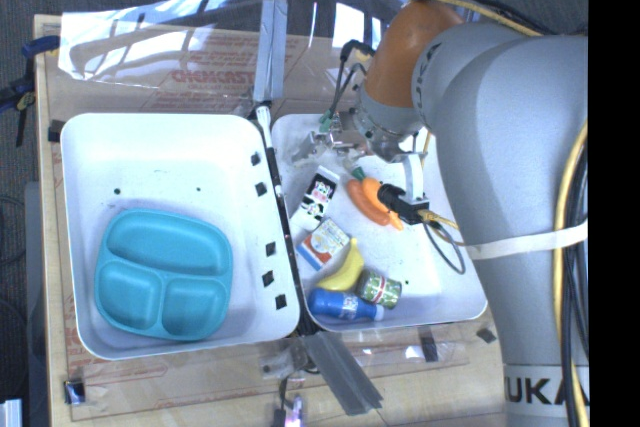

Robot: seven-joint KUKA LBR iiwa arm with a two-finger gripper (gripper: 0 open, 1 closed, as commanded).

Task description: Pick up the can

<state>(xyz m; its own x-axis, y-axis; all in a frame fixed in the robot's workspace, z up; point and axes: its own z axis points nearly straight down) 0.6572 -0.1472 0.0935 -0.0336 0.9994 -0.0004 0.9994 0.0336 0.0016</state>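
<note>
A small green-and-white can (381, 289) lies on its side near the front of the right bin (455, 290). It touches a yellow banana (347, 265) and a blue bottle-like cylinder (345, 306). My gripper (333, 137) is low at the far left corner of the right bin, well behind the can and apart from it. The bulky grey arm and its orange band (410, 45) cover the bin's right and rear parts.
An orange carrot (372, 200), a black-and-white pack (319, 195) and a small carton (326, 243) lie between the gripper and the can. The left bin (150, 155) holds a teal divided plate (163, 272). A ridge with black clips (270, 215) separates the bins.
</note>
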